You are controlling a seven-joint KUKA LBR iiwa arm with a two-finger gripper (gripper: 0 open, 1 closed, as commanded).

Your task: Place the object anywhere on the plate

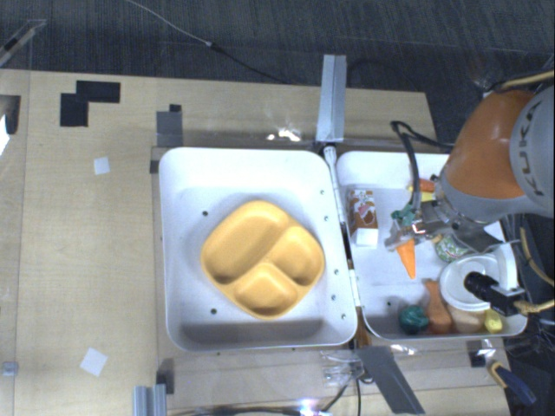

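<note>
The yellow plate, with three compartments, lies in the middle of the left white bin. My gripper hangs over the right bin, near its middle. An orange carrot-shaped toy lies or hangs directly under the gripper, with its thick end at the gripper's tip. The view does not settle whether the carrot is held. The arm's orange band covers the bin's far right part.
The right bin also holds a brown-and-white packet by the divider, a green toy, a brown-orange item, a white cup and a small yellow piece. A metal bracket stands behind the bins.
</note>
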